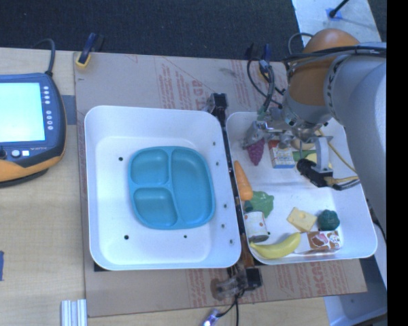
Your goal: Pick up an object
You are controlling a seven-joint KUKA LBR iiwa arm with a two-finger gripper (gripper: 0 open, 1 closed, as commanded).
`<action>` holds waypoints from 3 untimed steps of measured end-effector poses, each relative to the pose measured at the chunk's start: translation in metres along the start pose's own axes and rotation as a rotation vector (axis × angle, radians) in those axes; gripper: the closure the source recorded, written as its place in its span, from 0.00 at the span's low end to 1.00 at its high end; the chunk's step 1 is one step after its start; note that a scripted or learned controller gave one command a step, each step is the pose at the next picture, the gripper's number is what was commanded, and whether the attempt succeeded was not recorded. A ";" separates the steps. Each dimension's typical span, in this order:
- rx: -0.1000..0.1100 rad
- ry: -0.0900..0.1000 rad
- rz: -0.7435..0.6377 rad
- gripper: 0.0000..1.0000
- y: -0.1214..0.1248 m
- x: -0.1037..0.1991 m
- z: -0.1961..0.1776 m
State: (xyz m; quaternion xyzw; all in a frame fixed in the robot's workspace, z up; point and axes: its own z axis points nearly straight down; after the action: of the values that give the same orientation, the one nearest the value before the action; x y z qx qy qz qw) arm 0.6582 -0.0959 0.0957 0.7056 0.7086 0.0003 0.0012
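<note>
My gripper (260, 134) is low over the back left corner of the right bin (353, 253). A purple bunch of grapes (256, 153) lies just under and in front of it, touching or nearly touching it. A small white and red carton (282, 157) sits just to the right of the grapes. Along the bin's left wall lies an orange carrot (242, 180), with a green leafy toy (261, 202) in front of it.
The front of the right bin holds a small can (256, 225), a banana (277, 246), a cheese wedge (301, 219), a green broccoli (328, 219) and a small printed box (324, 240). The left bin (102, 182) holds a blue divided plate (171, 186). A tablet (17, 124) lies far left.
</note>
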 end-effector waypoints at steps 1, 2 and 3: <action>0.001 -0.001 -0.001 0.00 0.000 0.001 0.000; 0.001 -0.001 -0.001 0.00 0.000 0.001 0.000; 0.001 -0.001 -0.001 0.00 0.000 0.001 0.000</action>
State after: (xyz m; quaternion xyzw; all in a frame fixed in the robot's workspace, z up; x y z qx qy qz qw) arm 0.6581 -0.0950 0.0957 0.7051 0.7091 -0.0002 0.0013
